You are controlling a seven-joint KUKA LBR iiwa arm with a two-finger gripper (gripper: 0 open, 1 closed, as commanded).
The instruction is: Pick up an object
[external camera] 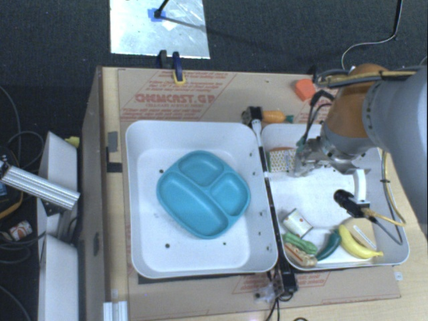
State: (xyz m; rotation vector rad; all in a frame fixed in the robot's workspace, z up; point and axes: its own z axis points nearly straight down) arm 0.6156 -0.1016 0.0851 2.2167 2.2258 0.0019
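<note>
Banana (358,241) at bin rim (348,265) — gripper (301,166) near far corner.

text: "CHEMCAST GP" | print: red | on: brown board (221,85) | smaller lines around it: unreadable

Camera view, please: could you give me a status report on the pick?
Gripper over right bin, back left corner, beside mesh-patterned item. Banana, green pepper, white block untouched along near wall. Nothing in the way.
</note>
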